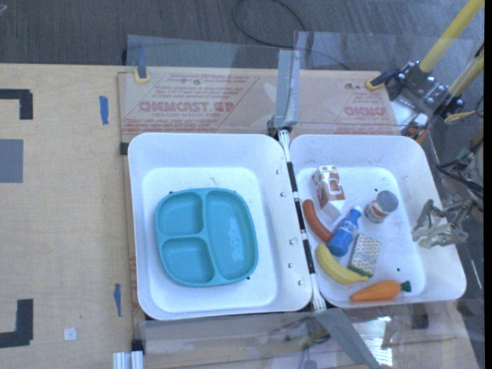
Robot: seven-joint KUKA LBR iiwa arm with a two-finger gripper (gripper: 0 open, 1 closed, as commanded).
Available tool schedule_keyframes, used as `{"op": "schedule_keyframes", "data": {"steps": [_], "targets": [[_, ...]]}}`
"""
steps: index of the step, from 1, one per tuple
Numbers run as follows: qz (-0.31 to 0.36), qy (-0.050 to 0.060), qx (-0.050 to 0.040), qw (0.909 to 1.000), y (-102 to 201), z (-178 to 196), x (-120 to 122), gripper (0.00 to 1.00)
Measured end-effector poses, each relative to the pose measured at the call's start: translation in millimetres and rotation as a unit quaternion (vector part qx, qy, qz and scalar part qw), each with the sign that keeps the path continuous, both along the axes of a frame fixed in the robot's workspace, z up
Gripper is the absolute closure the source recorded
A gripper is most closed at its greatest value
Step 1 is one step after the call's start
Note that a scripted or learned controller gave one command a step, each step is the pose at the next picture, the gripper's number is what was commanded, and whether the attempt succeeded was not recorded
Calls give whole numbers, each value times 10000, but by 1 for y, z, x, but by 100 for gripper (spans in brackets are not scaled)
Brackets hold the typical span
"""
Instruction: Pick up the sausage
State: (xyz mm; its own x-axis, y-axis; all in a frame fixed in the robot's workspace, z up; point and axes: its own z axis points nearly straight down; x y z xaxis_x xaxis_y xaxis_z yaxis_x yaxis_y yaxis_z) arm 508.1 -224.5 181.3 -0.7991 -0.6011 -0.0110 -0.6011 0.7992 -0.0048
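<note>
Reddish-brown sausage (315, 219) lies at nine o'clock in the right white bin (430, 271), beside a blue bottle (345, 231). At three o'clock, the metal tool (440, 225) hovers, fingers apart, gripping nothing.

The scene is viewed by a single fixed camera, mounted above the bench (54, 206) and looking down at a slant. Both white bins are taken in whole: the left bin (146, 160) sits at the centre of the frame and the right bin (419, 160) toward the right edge. The far side of the bench lies toward the top of the frame, where dark floor (192, 6) is seen beyond it. The view is wide rather than close, so small items are shown with little detail.
</note>
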Motion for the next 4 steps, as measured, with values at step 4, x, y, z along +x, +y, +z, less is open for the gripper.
{"op": "schedule_keyframes", "data": {"steps": [4], "targets": [[5788, 32, -22, 8155, 2, -34, 90, 100]]}}
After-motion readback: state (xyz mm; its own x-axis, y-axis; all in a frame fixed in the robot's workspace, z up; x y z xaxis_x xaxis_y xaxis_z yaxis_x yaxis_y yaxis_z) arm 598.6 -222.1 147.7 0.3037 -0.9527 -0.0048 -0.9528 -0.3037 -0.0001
